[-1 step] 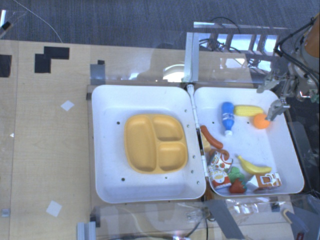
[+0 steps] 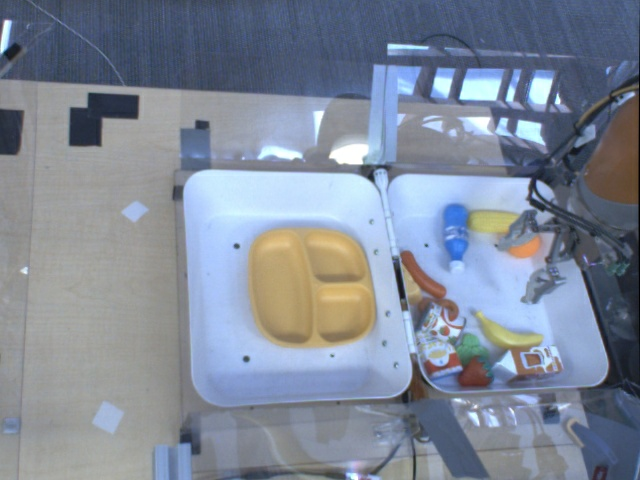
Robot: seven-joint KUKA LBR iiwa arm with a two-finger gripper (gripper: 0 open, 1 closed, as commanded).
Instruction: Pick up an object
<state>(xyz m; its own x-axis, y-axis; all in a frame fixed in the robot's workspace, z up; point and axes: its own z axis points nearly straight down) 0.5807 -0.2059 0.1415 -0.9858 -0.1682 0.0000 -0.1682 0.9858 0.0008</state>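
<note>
My gripper (image 2: 531, 259) hangs over the right part of the right bin (image 2: 585, 313), reaching in from the right. It is open, its two fingers (image 2: 519, 231) spread apart above the bin floor. A small orange fruit (image 2: 527, 247) lies right by the upper finger, not clamped. Beside it are a yellow piece (image 2: 492, 221) and a blue bottle (image 2: 455, 232). A banana (image 2: 507, 332) lies below the lower finger. A red sausage (image 2: 424, 275) lies near the bin's left wall.
The left bin (image 2: 215, 268) holds a yellow divided plate (image 2: 311, 286). Along the right bin's front sit a snack packet (image 2: 437, 336), a green piece (image 2: 468, 346), a strawberry (image 2: 476, 372) and an orange-and-white carton (image 2: 537, 362). A metal rack (image 2: 480, 86) stands behind the bins.
</note>
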